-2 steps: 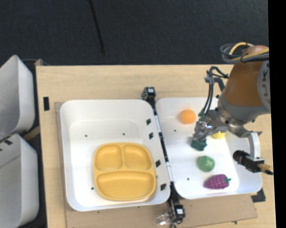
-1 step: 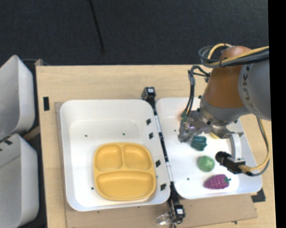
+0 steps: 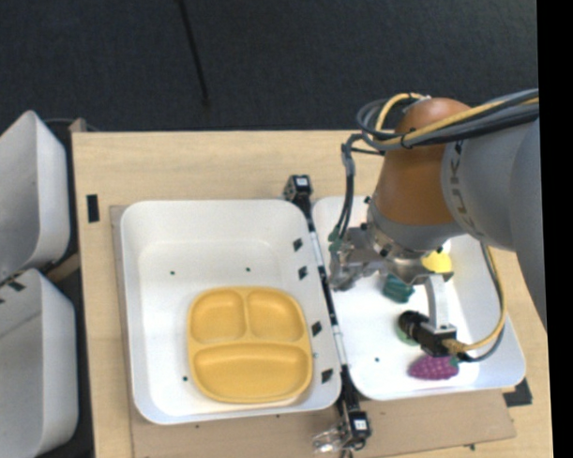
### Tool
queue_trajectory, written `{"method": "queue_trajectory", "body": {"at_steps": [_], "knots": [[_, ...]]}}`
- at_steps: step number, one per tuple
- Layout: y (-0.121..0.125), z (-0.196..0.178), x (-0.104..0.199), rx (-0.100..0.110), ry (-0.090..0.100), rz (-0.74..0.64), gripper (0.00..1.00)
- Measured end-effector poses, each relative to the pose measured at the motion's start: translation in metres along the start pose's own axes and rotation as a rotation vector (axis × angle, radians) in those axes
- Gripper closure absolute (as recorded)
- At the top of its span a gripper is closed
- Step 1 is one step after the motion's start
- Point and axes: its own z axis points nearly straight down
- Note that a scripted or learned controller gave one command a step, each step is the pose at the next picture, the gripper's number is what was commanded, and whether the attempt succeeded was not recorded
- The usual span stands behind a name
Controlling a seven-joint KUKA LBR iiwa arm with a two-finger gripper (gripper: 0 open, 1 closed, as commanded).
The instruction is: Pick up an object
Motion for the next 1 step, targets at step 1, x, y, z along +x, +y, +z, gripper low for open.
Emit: {"method": "queue_trajectory", "body": {"at_steps": [1], "knots": [[0.0064,-0.0060,0.0479,-0.002,0.000,-0.001,1.00]]}}
